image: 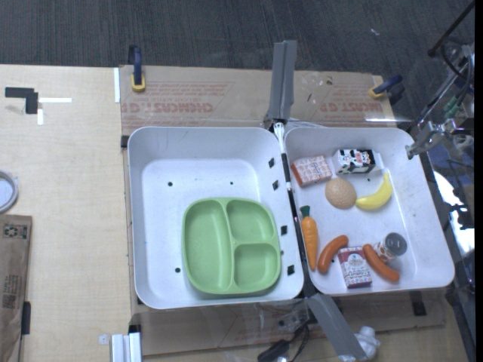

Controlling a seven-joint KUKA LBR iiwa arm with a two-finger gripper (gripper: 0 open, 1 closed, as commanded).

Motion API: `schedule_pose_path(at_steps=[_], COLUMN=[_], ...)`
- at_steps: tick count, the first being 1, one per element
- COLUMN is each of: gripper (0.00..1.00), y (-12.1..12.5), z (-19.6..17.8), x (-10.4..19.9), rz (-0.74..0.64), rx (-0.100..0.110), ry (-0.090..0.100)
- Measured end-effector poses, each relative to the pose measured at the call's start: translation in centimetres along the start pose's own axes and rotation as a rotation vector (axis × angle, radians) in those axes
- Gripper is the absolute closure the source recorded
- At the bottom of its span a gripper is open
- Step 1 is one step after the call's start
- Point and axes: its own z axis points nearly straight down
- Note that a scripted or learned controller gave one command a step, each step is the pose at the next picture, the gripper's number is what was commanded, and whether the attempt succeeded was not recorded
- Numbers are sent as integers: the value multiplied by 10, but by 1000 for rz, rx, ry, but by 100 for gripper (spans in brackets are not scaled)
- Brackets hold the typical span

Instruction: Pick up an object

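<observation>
Claw being held above right bin far rim; spread or pressed together cannot be told. Banana, egg, carrot lying in bin.

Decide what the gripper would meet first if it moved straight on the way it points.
Probably the black-and-white carton, since the gripper at the right bin's far corner seems aimed leftward; depth is unclear, so it could pass above it.
</observation>
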Motion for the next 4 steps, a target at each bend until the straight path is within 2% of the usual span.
schedule_pose_path(at_steps=[1, 2, 3, 4], gripper=[0, 0, 0, 100], y=[9, 79, 69, 72], z=[125, 171, 176, 159], x=[15, 39, 75, 69], rz=[33, -67, 36, 36], rx=[0, -26, -33, -46], ry=[0, -7, -9, -21])
